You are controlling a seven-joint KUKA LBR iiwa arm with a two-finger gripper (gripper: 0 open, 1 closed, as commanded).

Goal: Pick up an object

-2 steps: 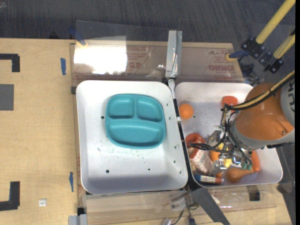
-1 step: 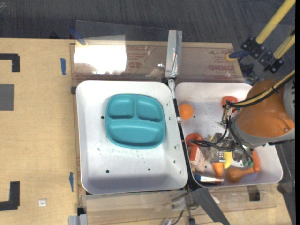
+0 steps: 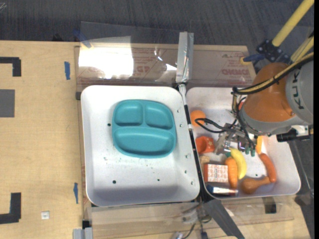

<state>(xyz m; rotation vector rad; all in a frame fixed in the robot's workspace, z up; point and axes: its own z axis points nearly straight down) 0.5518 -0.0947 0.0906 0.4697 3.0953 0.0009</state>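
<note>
Along the lower edge of the frame, the right bin (image 3: 291, 183) holds a crowded heap of toy food. At its bottom edge lies a dark marker-like stick (image 3: 223, 189), and just above it a small red-and-white box (image 3: 215, 172). Beside the box stands an orange carrot (image 3: 233, 173), with a brown pear-shaped piece (image 3: 254, 184) to its right and a reddish sausage (image 3: 268, 166) further right, near the bin's wall. A yellow banana (image 3: 239, 162) curves over the carrot's top.

Higher up, about the middle of the bin, the gripper (image 3: 229, 142) hangs low over the heap, just above the banana and beside a red tomato-like piece (image 3: 204, 144). Its tip is a tangle of metal and cables, and whether the fingers are spread or pressed together cannot be told; nothing can be seen pinched between them. Above the tomato sits an orange fruit (image 3: 198, 116), close to the divider between the bins.

The left bin (image 3: 92, 148) fills the middle of the frame and carries a teal sectioned plate (image 3: 144, 128), well apart from the arm.

As for progress, every object seems to rest in the bin, so the pick looks not yet done. The arm appears placed for a grab at the banana or tomato; closing, gripping and lifting remain.
</note>
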